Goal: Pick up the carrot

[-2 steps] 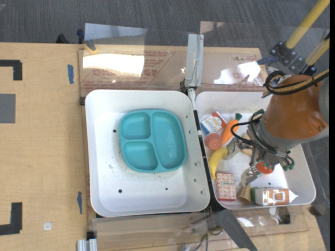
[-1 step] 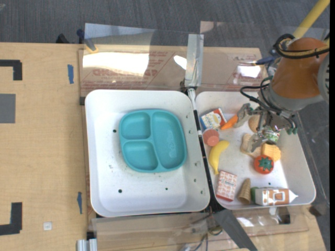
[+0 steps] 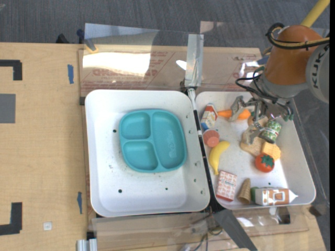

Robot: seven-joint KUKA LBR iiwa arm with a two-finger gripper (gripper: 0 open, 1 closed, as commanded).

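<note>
1. Camera view: the gripper (image 3: 250, 120) hangs over the far part of the right bin (image 3: 303, 166), under the orange band (image 3: 288, 54) of the arm. Its two fingers (image 3: 238, 109) stand apart, so it is open, and nothing is between them.
2. The carrot (image 3: 230, 114) lies on the bin floor, just beside the left finger, on its outer side. One end seems to touch that finger; I cannot tell it for sure.
3. Further left of the fingers a small bottle (image 3: 208, 116) lies with a white and red label; the writing is too small to read.
4. Nearer to the camera than the fingers are a pink cup (image 3: 211, 138) and a banana (image 3: 218, 155).
5. Just right of the fingers is a green can (image 3: 271, 129). Its label is not readable.
6. Below the fingers lie bread (image 3: 251, 146), cheese (image 3: 271, 150) and a tomato (image 3: 265, 163).
7. At the near edge, well apart from the fingers, are a red and white box (image 3: 226, 185), a cone (image 3: 245, 191) and a carton (image 3: 272, 196). Their print is blurred.
8. On the grey arm, right of the band, the letters "KU" (image 3: 323, 77) can be read.
9. The left bin (image 3: 99, 156) holds a teal tray (image 3: 153, 139) with three compartments.
</note>
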